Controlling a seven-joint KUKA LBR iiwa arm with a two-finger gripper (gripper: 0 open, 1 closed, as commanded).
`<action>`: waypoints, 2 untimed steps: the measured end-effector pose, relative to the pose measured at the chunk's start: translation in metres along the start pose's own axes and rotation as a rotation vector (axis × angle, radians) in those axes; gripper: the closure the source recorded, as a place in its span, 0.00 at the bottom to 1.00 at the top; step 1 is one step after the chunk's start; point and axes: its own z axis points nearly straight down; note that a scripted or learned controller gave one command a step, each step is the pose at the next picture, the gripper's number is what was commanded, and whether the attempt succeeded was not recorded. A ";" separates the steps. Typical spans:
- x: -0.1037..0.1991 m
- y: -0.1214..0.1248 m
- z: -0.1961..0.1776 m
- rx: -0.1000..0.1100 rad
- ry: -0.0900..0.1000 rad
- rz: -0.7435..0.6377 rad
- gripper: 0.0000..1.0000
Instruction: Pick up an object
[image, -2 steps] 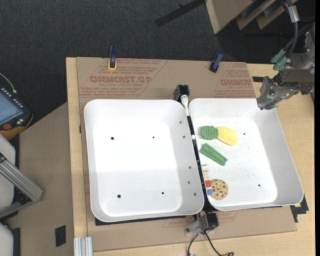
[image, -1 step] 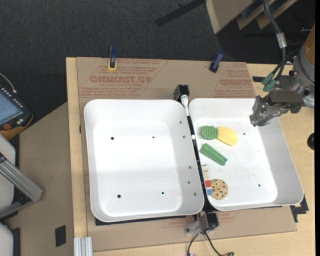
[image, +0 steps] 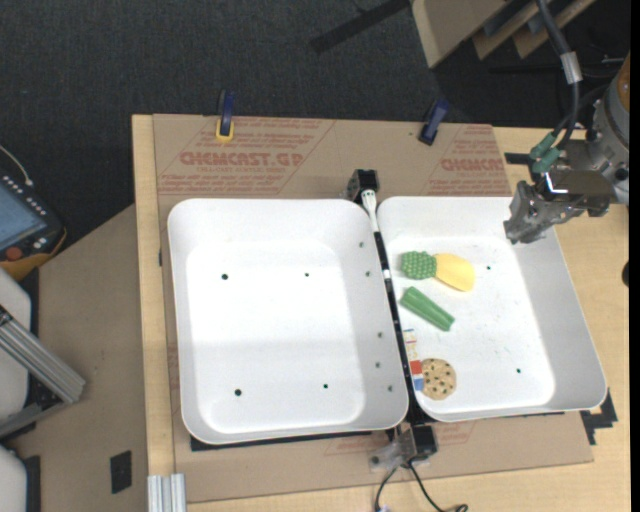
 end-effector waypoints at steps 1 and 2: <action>0.005 0.029 0.095 0.012 0.001 0.000 1.00; 0.005 0.029 0.079 0.000 0.000 0.000 1.00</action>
